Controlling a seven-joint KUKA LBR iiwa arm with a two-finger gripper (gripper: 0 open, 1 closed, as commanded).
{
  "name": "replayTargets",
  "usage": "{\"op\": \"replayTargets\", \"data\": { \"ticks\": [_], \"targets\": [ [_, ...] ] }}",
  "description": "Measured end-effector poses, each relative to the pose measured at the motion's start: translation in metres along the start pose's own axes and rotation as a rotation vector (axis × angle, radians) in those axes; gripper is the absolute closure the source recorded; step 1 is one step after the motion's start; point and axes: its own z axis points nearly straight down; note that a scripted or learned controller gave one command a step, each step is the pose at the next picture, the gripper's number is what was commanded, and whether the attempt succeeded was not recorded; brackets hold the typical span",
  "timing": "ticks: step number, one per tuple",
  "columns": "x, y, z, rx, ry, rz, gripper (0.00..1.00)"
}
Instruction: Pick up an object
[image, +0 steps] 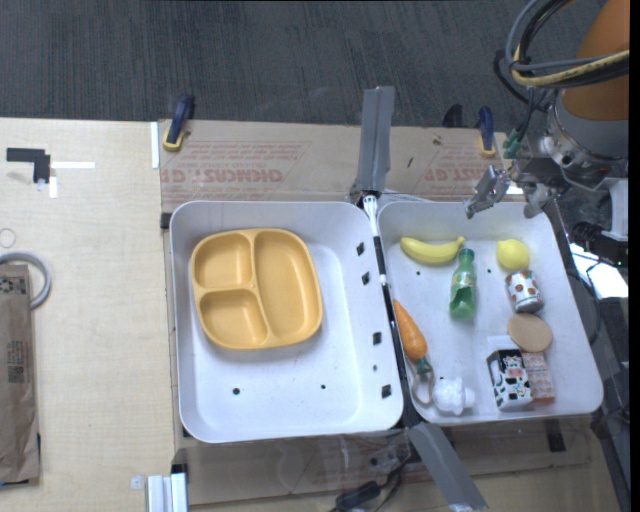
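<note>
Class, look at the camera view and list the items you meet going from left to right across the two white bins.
Yellow divided plate → carrot → banana → green bottle → lemon.

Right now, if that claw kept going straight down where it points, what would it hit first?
Probably the right bin's bare white floor near its far corner; the gripper hangs beside the lemon, though depth is unclear.

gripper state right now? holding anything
gripper: above the far edge of the right bin, nothing seen between its fingers; open or shut cannot be told.
</note>
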Motion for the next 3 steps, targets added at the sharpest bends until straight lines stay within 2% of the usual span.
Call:
{"op": "replayTargets", "data": {
  "ticks": [1, 2, 3],
  "targets": [
    [-0.048, -0.023, 0.101, -0.001, 0.000, -0.200, 0.00],
    [-0.013, 0.002, 0.194, -0.004, -0.001, -0.213, 0.00],
    [-0.015, 0.002, 0.184, -0.005, -0.002, -0.208, 1.00]
  ]
}}
